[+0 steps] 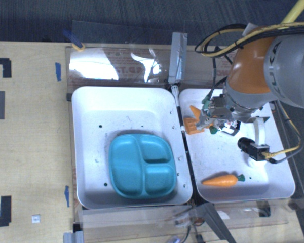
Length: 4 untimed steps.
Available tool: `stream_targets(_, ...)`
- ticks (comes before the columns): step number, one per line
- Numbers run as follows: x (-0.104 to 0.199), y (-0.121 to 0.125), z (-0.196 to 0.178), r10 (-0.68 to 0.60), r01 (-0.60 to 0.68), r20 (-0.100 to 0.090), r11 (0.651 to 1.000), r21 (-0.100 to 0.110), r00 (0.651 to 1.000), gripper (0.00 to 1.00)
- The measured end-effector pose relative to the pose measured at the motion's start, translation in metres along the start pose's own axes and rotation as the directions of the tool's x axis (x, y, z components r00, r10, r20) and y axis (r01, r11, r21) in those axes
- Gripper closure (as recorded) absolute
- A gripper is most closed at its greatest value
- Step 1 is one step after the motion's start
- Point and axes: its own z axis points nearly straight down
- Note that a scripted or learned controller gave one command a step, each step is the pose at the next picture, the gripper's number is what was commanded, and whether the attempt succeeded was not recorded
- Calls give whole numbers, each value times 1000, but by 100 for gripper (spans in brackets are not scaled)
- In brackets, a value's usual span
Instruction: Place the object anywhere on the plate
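The arm reaches into the right bin (281, 184) from the upper right of the frame, its gripper (209, 119) low over an orange object (193, 121) at that bin's upper left corner. Whether the fingers are wide, narrow or closed on it I cannot tell. A toy carrot (221, 180) lies near the bin's lower edge. The blue plate (142, 164) sits in the left bin (91, 110). This looks like the pick-up step; next comes securing the object, lifting, and carrying it left over the plate
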Motion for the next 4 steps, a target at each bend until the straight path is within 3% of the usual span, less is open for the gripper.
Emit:
stream_targets(1, 83, -26, 0, 108, -108, -4, 994, 1, 994, 100)
stream_targets(2, 81, -26, -1, 112, -112, -3, 994, 1, 994, 0)
stream_targets(3, 81, -25, -10, 111, -111, -3, 994, 0, 994, 100)
stream_targets(4, 128, -81, -18, -19, 19, -2, 1000, 2, 1000, 100)
